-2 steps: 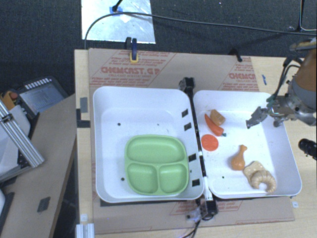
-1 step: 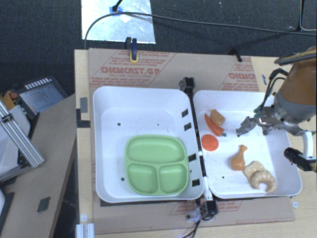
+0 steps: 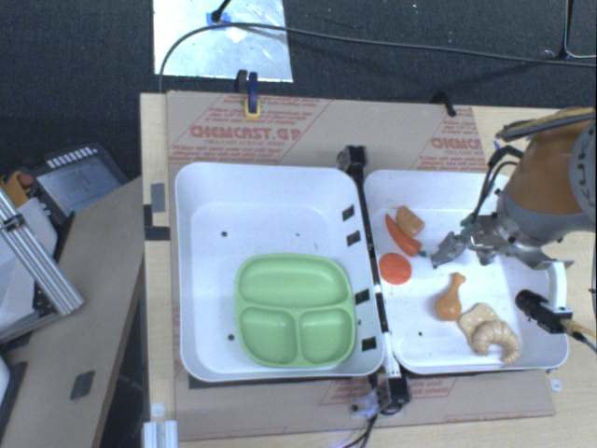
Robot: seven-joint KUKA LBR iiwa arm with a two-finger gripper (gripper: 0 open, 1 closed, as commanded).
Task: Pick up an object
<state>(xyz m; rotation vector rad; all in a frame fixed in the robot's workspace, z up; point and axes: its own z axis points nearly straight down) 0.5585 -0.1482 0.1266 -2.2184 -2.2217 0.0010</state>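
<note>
1. Reaching in from the right, the grey arm with the orange band carries its two-finger gripper over the right-hand shallow white bin, low above the floor.
2. Its dark fingers point left toward the bin's inner wall. At this size I cannot tell whether they are open or closed, and nothing shows between them.
3. Closest to the tips is the long orange-red carrot-shaped toy, just to their left and a little farther from the camera. Its long axis runs diagonally, from upper left to lower right, so its near end points roughly at the gripper.
4. A small tan lump of toy food lies touching or just beside the carrot's upper end. A flat round orange-red disc lies just below the carrot, left of and slightly nearer the camera than the tips.
5. A tan drumstick-shaped toy lies nearer the camera than the gripper, and a pale croissant-shaped toy beyond that, near the front right corner.
6. My judgement: the carrot is the likeliest target, needing a short shift left with the fingers set across its diagonal.
7. The left-hand white bin holds a green three-compartment plastic tray, well apart from the gripper.
</note>
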